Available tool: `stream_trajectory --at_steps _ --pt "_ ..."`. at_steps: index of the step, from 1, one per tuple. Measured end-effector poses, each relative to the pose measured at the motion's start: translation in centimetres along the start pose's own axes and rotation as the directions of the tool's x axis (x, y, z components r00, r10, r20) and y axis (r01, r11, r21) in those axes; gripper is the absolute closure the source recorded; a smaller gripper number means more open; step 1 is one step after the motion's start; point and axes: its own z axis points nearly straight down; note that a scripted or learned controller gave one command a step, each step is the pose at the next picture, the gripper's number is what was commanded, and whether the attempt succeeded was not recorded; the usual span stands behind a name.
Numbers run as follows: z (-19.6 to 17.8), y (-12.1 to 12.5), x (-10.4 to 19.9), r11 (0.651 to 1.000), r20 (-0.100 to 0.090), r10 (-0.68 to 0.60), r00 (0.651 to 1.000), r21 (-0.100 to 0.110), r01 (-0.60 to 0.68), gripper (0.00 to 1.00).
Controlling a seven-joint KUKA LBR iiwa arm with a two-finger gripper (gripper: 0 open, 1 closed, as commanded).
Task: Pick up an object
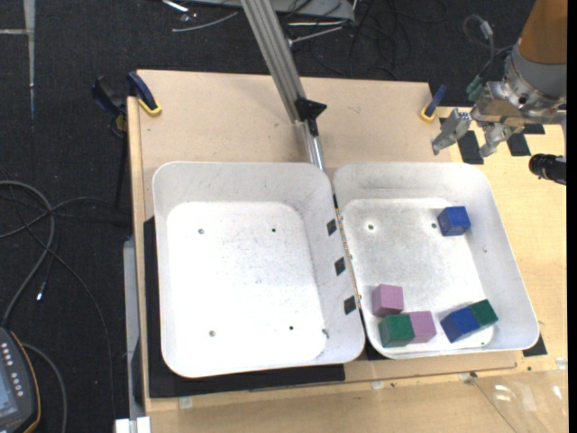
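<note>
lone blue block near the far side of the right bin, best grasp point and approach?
Likely straight down from above, fingers closing on two opposite side faces of the blue block. It sits flat on the right bin floor with open floor all around, well apart from the cluster of blocks at the near edge. It looks slightly rotated, so turning the gripper to square with its faces should help.

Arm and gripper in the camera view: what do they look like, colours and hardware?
The arm enters at the upper right: an orange band sits above a grey cylindrical wrist section. Below it, the two-finger gripper is bare grey metal with dark, blocky finger parts. A thin grey cable loops beside the wrist. No markings are legible.
</note>
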Motion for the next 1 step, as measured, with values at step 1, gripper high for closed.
stream_trajectory --at_steps 1 --pt "11.21 0.26 -3.44 1.000 -0.001 0.005 1.000 0.005 -0.005 0.00"
